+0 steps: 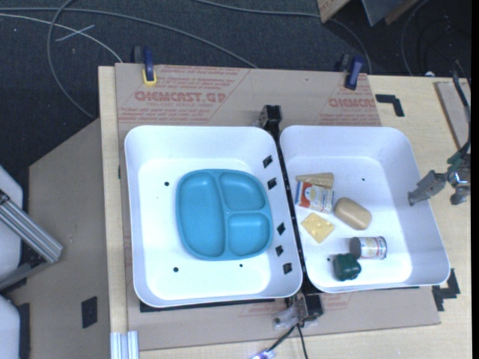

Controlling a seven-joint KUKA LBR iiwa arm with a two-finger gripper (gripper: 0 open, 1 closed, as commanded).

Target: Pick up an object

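At the right edge of my view, the gripper hangs over the right rim of the right bin. I can't make out how its fingers stand, and I see nothing held in it. Nearest to it, toward the bin's middle, a tan rounded block lies on the floor, well apart from the tool. Just below that sits a small jar on its side, and beside it a dark green piece near the front wall. Further left I see a yellow cheese wedge, a red-and-white packet and a brown slice above it. Beyond the divider, the left bin holds a blue divided plate.
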